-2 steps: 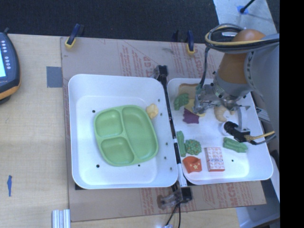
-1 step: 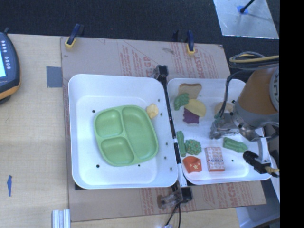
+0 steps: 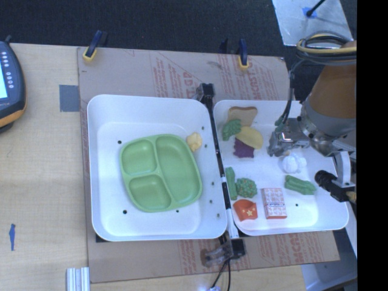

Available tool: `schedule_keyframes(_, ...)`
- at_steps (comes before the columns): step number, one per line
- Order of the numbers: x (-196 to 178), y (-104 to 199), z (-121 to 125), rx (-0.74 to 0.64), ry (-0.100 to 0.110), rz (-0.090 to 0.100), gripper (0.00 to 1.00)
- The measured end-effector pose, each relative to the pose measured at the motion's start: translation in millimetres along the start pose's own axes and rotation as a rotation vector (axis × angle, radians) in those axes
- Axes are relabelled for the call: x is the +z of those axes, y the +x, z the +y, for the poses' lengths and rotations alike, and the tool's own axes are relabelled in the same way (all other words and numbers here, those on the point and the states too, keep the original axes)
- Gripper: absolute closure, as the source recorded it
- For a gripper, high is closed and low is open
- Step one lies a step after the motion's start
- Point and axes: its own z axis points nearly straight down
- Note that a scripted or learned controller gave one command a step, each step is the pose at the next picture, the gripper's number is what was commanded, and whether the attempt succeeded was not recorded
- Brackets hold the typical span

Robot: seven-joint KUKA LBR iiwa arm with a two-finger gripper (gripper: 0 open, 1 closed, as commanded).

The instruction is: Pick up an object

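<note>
Cardboard-lined bench [image 3: 48,162], red print unreadable

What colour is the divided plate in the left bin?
Light green, plain with no pattern; the divided plate shows clearly in the camera view.

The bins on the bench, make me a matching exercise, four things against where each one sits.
Things:
1. green divided plate
2. toast slice
3. red and white carton
4. small yellow piece

Places:
A. far end of the right bin
B. near end of the right bin
C. middle of the left bin
D. left bin, touching the plate's far right corner

Pairs: 1-C, 2-A, 3-B, 4-D
</note>
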Motion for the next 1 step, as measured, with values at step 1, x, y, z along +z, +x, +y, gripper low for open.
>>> schedule_keyframes(1, 5.8, -1.9, -2.8, 0.004, 0.011, 0.0, 0.0)
